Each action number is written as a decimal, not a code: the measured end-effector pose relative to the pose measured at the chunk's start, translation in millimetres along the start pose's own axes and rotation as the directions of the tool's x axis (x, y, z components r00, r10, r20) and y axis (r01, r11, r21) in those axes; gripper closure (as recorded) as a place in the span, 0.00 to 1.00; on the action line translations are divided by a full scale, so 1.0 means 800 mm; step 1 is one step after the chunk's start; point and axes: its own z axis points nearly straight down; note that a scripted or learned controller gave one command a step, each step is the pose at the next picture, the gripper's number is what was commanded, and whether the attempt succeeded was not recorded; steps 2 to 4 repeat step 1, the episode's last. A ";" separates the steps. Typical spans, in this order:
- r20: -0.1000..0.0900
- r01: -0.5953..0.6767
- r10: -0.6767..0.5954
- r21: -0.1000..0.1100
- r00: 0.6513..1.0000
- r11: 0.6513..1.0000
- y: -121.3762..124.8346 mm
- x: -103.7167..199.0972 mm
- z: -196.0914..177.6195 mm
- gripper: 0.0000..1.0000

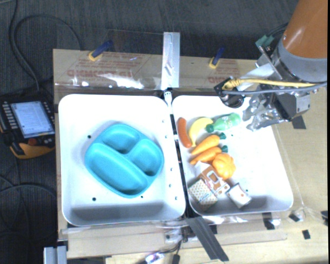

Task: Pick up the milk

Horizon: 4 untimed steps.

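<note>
Milk carton (239, 196) lies tipped on its side near the front wall of the right bin (275, 164), just beside a patterned box (202, 193) and a brown-and-white carton (214, 180), probably dumped in loose rather than set down. Orange fruit (224, 164) sits just above them, then two carrots (204, 148), a banana (198, 126), a red sausage (182, 132) and a green bottle (224, 122). Gripper (262, 116) hovers at the far right side of the same bin, near the bottle, well apart from the milk; nothing between its fingers, can't tell whether they're spread or closed. Left bin (71, 147) holds a blue divided tray (125, 158). Judgement: approach not yet lined up; arm needs to come toward the front. Crowding neighbours may get nudged.
</note>
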 end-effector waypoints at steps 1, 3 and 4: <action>-0.001 -0.084 0.084 -0.001 0.996 0.996 -0.158 0.060 0.023 1.00; -0.001 -0.084 0.084 -0.001 0.996 0.996 -0.158 0.060 0.023 1.00; -0.001 -0.084 0.084 -0.001 0.996 0.996 -0.158 0.060 0.023 1.00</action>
